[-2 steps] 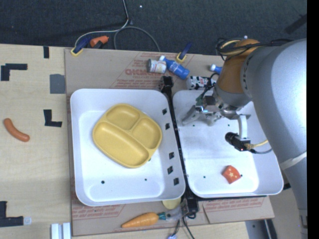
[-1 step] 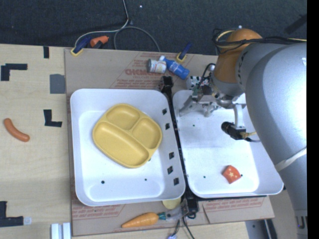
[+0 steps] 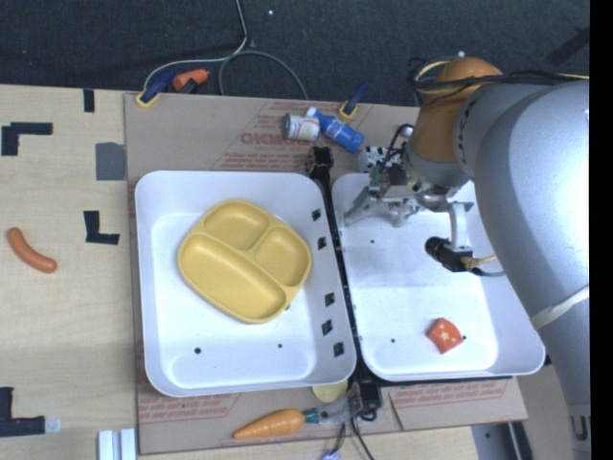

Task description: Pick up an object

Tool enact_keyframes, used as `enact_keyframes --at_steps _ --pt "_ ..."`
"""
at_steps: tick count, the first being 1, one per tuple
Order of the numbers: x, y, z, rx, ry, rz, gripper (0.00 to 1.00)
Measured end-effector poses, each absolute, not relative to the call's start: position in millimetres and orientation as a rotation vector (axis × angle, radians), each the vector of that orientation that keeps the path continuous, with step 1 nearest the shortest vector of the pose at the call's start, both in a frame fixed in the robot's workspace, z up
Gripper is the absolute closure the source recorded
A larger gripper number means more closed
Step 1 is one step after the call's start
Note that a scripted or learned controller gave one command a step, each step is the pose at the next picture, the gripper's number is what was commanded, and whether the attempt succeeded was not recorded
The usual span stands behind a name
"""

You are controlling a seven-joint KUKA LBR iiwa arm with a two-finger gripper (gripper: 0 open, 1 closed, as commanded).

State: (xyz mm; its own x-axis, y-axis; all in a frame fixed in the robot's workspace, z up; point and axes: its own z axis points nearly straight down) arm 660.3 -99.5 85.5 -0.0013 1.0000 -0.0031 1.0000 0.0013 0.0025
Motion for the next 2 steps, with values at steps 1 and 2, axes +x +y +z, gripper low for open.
enact_keyframes --at_steps 1,2 --pt "655.6 -101.1 85.8 2.217 2.221 0.0 0.0" --pt "653.9 -96.8 85.6 2.217 2.219 -0.002 0.0"
